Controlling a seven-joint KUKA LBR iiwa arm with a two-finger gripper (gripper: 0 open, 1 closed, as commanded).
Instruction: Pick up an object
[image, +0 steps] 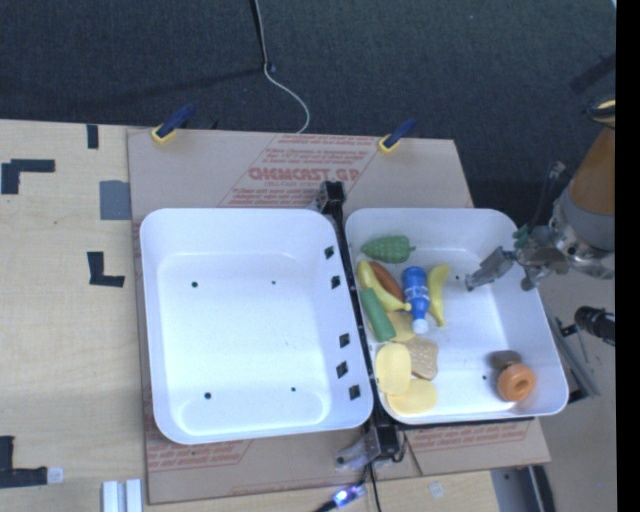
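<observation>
In the camera view, the tool (497, 268) is seen above the right bin's (470, 222) far right side, its fingers spread apart with nothing between them. A blue bottle (416, 295), a yellow banana (439, 292), a green vegetable (388, 247) and pale yellow pieces (394, 368) are clustered against the bin's left wall. An orange ring (517, 382) is set apart near the bin's front right corner. The left bin (240, 225) is placed beside it on the desk (60, 300).

My arm reaches in from the right, orange band above the wrist, my gripper (503, 268) angled down and leftward.
</observation>
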